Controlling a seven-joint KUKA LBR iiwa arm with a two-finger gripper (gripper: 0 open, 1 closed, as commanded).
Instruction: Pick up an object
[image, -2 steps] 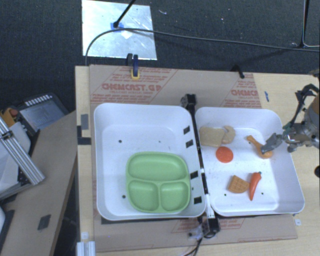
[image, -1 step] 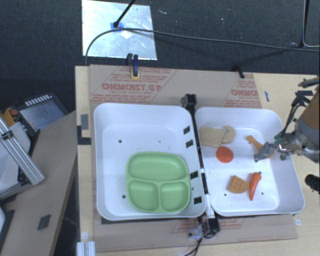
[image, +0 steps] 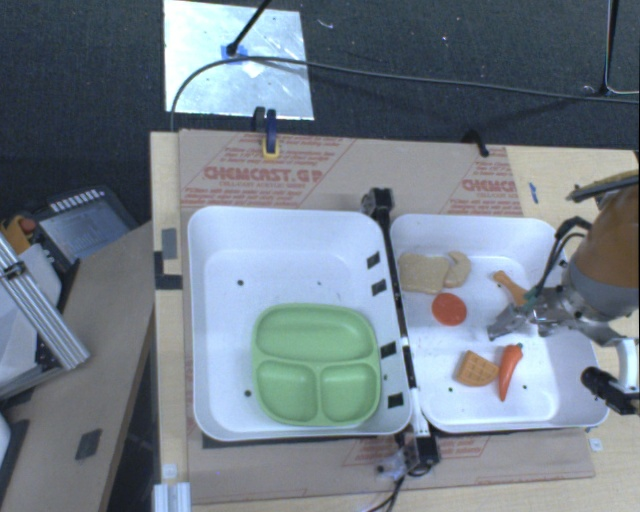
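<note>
Low over right bin (image: 540, 232), gripper (image: 512, 325).

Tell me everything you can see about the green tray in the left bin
The green tray is a pale green divided plate that looks like smooth plastic, roughly rectangular with rounded corners. It has three compartments: one wide one across the far side and two smaller ones side by side on the near side, parted by raised ridges. It lies flat and right way up on the floor of the left bin, toward the near right corner, close to the wall beside the right bin. Nothing sits in it.
</note>
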